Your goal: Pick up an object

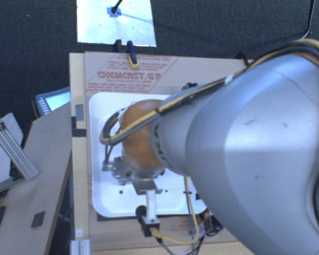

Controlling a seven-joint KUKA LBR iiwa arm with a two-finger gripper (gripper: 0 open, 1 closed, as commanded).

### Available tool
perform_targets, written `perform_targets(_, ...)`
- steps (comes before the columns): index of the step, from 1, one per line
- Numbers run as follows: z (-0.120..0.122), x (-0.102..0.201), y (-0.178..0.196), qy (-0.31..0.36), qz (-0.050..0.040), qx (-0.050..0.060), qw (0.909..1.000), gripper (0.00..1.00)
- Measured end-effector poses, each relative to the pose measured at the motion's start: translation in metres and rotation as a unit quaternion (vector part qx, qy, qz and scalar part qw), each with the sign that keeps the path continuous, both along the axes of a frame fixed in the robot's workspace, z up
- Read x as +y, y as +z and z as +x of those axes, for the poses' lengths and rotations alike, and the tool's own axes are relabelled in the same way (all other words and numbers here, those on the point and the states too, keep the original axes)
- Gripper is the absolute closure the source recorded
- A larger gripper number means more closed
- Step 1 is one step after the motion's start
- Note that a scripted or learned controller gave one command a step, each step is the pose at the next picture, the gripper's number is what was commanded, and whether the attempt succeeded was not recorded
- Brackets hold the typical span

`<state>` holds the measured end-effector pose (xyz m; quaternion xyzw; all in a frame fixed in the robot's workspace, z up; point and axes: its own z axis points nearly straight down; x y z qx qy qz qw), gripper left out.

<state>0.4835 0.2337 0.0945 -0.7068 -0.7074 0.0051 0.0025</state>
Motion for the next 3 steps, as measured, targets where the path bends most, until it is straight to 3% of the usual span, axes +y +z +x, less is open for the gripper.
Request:
perform_targets(1, 0.004, -0.098, -0.011, -0.005, 0.0004, -0.004, 1.0, 1.0)
perform_targets(2, 0.013, -0.128, 0.107, -0.002, 0.0026, -0.012, 0.9999, 1.0)
perform_targets(3, 0.096, -0.17, 0.09, -0.002, 0.0007, -0.009, 1.0, 1.0)
